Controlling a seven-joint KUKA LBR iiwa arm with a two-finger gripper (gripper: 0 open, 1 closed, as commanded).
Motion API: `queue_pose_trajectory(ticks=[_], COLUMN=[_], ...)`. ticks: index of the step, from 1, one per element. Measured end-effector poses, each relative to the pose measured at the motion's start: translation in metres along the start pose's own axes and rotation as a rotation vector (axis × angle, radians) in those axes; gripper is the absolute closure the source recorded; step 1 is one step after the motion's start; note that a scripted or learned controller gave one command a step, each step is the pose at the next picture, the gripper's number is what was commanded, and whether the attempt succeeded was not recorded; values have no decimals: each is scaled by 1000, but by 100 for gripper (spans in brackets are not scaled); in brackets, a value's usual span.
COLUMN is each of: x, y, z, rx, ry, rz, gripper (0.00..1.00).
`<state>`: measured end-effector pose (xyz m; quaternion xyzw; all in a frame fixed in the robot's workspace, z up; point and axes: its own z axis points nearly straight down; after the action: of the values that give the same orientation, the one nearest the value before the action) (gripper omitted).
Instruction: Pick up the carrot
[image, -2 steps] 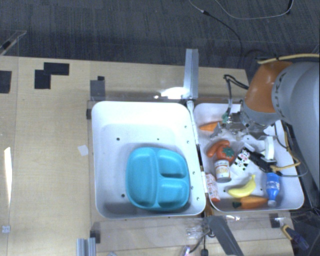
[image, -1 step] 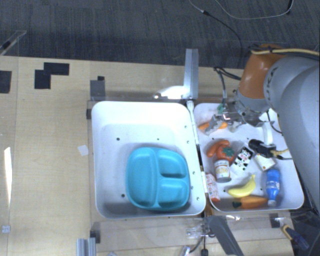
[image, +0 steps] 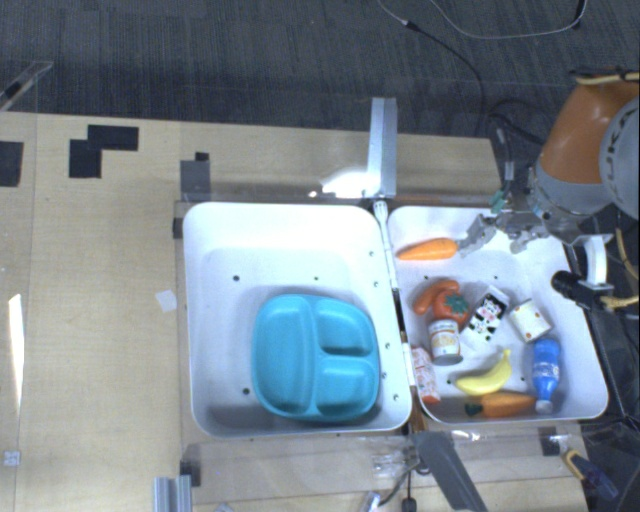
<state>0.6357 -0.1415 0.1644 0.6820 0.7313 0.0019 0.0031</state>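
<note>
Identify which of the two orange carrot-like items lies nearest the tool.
The carrot at the right bin's top left, just left of the tool; the other orange piece lies at the bottom edge.

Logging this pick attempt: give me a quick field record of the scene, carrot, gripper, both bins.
carrot: lying flat at the far left corner of the right bin, near the divider
gripper: above the right bin's far edge, just right of the carrot's tip, fingers spread, nothing between them
left bin: holds a blue divided plate
right bin clutter: banana, blue bottle, small jar, near side
task state: carrot not yet grasped
</note>
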Motion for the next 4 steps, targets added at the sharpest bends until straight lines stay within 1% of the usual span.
queue_pose_trajectory(ticks=[1,2,3,4], x=[49,20,-13,8], y=[33,-42,-131,-107], z=[64,15,27,49], rx=[1,3,5,-32], ry=[1,1,0,-5], rz=[-67,220,330,315], gripper=[0,0,0,0])
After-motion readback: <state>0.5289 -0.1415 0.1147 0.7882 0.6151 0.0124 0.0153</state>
